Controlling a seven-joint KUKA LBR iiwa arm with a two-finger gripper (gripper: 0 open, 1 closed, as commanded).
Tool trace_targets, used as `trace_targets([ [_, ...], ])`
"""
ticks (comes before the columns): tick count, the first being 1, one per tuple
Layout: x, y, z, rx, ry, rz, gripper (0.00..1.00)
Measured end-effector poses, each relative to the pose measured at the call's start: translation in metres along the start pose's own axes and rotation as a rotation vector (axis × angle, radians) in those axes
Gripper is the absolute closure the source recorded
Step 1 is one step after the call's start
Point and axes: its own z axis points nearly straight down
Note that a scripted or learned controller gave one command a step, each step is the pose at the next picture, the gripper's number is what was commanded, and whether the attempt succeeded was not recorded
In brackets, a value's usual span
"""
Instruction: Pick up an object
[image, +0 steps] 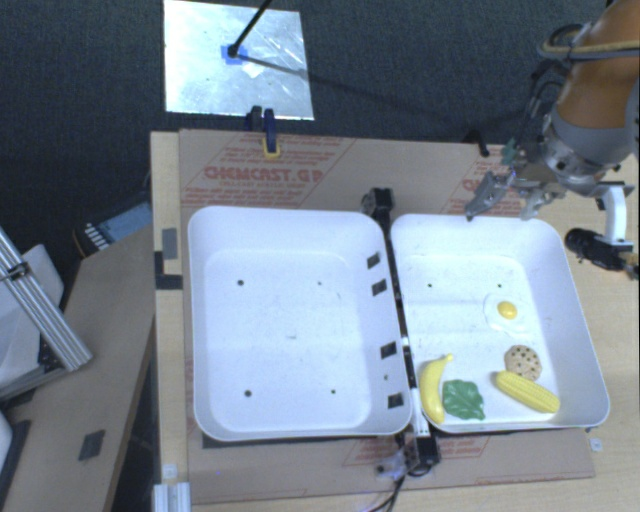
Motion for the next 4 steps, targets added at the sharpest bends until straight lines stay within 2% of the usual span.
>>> trace_targets([
  [1, 0.08, -0.009, -0.198, -0.018, 0.0, -0.008, 0.0],
  [2, 0.079, -0.096, -0.269, -0.005, 0.001, -0.003, 0.0],
  [3, 0.08, -0.161, -0.264, 0.0, 0.001, -0.002, 0.0],
  [4, 0.08, -0.158, -0.276, -0.005, 0.0, -0.006, 1.0],
])
